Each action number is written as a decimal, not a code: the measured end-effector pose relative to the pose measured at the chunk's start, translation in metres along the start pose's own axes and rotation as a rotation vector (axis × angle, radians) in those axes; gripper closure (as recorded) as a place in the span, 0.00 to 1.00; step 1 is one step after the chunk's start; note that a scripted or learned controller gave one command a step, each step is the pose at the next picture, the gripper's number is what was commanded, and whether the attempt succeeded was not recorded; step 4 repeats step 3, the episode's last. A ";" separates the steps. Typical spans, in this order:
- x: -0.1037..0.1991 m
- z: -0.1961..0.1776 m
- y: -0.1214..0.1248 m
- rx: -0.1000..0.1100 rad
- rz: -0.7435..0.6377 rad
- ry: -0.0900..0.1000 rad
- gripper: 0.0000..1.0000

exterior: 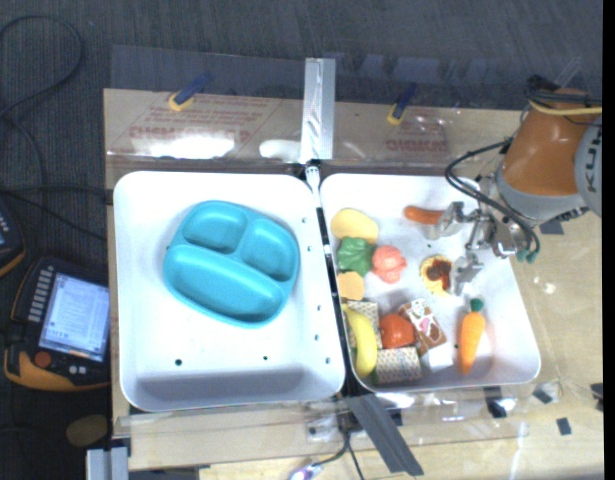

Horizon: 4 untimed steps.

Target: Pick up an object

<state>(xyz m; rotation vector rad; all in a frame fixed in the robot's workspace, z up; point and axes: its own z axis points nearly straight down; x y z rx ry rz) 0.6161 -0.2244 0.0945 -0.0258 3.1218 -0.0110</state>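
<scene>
My gripper (460, 245) hangs over the right part of the right bin (517, 313), below the orange-banded wrist (552, 158). It looks open, with one finger near a small red sausage (423, 213) and the other beside a round yellow piece with a dark red centre (436, 271). Nothing sits between the fingers. A carrot (471, 334) lies just below the gripper. Further left in the bin are a yellow lump (354, 224), a green pepper (354, 256), a pink fruit (389, 261), a banana (362, 340), a red tomato (395, 330) and a small printed box (424, 322).
The left bin (147, 358) holds a blue divided plate (232, 260). A raised divider (325, 268) separates the two bins. A patterned block (397, 366) lies at the right bin's front wall. A handheld pendant (62, 323) and cables lie left of the bench.
</scene>
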 end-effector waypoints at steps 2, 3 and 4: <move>0.095 -0.008 0.007 0.002 0.116 -0.036 0.00; 0.054 -0.012 0.029 -0.002 0.370 0.017 0.00; 0.054 -0.012 0.029 -0.002 0.370 0.017 0.00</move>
